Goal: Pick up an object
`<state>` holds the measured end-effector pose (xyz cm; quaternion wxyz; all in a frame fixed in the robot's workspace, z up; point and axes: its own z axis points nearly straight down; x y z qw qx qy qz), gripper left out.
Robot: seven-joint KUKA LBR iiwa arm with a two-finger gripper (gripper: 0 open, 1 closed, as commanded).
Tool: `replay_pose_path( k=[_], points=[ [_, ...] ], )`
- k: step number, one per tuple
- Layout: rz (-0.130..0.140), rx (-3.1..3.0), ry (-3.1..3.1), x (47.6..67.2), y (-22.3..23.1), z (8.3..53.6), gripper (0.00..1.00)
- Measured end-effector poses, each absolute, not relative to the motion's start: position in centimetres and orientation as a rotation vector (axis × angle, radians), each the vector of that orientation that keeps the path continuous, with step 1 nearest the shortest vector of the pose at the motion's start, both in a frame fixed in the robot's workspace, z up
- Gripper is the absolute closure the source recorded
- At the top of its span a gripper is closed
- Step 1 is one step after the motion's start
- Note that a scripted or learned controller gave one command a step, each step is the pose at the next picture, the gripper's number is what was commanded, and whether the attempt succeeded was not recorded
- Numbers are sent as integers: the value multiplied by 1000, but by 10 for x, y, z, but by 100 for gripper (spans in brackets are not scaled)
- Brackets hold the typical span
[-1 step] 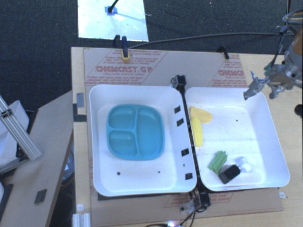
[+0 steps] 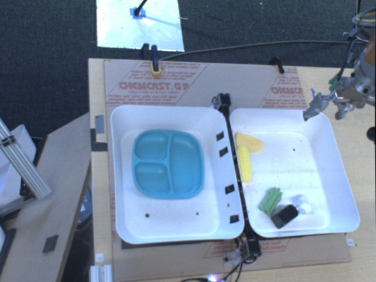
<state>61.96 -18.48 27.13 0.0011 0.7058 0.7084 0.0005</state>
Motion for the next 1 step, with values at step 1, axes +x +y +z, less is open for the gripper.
replay_pose_path(
  k=[1],
  points=[
    [-1,2220,2224,616,-182,229,0]
  ],
)
